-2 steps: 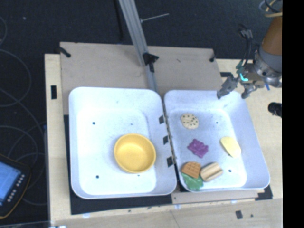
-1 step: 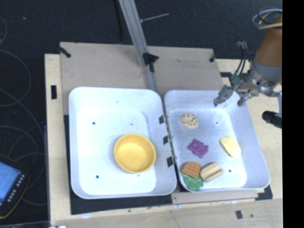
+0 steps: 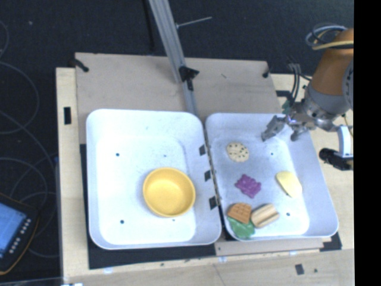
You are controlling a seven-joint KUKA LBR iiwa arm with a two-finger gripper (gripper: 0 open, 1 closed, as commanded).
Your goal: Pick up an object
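My gripper [image 3: 281,131] hangs open over the far right part of the right bin [image 3: 315,177], with nothing between its two spread fingers. Below and left of it lies a round chocolate-chip cookie [image 3: 237,152]. A purple block-shaped piece [image 3: 247,186] sits mid-bin, and a pale yellow wedge [image 3: 289,184] lies near the right wall. At the front of the bin a waffle-like brown square [image 3: 239,212] rests on a green piece [image 3: 241,229], beside a tan bread roll [image 3: 265,215]. A yellow bowl [image 3: 169,192] sits in the left bin [image 3: 113,159].
A grey metal pole [image 3: 169,40] slants from the top down to the seam between the bins. The arm's orange and grey wrist [image 3: 330,82] stands at the right edge. A tablet-like device [image 3: 12,231] lies on the floor at lower left.
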